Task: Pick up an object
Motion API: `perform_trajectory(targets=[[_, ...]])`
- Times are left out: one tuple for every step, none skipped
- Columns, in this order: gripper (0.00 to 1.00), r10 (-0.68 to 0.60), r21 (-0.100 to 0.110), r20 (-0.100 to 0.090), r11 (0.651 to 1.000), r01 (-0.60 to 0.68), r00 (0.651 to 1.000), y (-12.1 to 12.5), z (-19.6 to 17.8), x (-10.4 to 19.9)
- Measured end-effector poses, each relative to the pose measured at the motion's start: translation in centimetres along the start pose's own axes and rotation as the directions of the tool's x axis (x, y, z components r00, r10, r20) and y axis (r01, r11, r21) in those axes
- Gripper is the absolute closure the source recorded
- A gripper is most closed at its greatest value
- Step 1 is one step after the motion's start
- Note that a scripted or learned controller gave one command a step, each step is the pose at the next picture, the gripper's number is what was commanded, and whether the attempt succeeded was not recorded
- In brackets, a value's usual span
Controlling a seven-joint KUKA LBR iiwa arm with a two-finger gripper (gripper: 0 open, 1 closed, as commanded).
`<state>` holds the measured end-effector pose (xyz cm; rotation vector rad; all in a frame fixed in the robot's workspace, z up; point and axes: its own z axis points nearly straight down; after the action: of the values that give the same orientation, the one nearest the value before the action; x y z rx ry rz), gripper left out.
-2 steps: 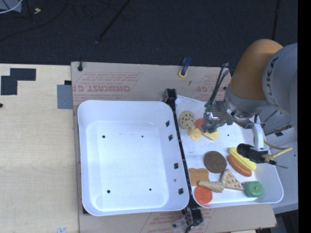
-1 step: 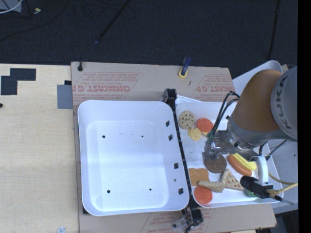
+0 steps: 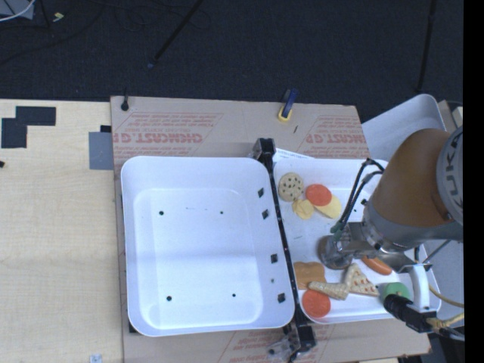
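Note:
The right bin [image 3: 330,166] holds several toy food pieces. A round cookie [image 3: 290,186], a red slice [image 3: 318,195] and two yellow pieces [image 3: 304,209] lie at its far end. A tan toast piece [image 3: 307,272], a pizza slice [image 3: 360,281], a pale stick [image 3: 330,289], a red disc [image 3: 316,304], an orange piece [image 3: 376,265] and a green piece [image 3: 394,290] lie at its near end. My gripper [image 3: 335,252] hangs low over the middle of this bin, just above the toast and pizza slice. The arm's wrist hides its tips.
The left bin [image 3: 197,255] sits beside the right one, with a black divider [image 3: 276,233] between them. Both rest on a cardboard sheet [image 3: 189,127]. The grey and orange arm [image 3: 412,191] covers the right bin's right side.

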<state>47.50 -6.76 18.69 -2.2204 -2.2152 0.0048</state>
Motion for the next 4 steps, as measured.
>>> perform_trajectory(targets=[[1.0, -0.01, -0.01, -0.001, 1.0, 0.01, 1.0, 0.1, -7.5, 7.1], [1.0, -0.004, 0.002, 0.001, 1.0, 0.004, 1.0, -0.1, -3.2, 8.4], [1.0, -0.004, -0.015, 0.0, 1.0, 0.004, 1.0, 0.1, -15.2, 8.6], [1.0, -0.002, 0.003, 0.002, 1.0, 0.002, 1.0, -0.1, -6.6, 9.4]])
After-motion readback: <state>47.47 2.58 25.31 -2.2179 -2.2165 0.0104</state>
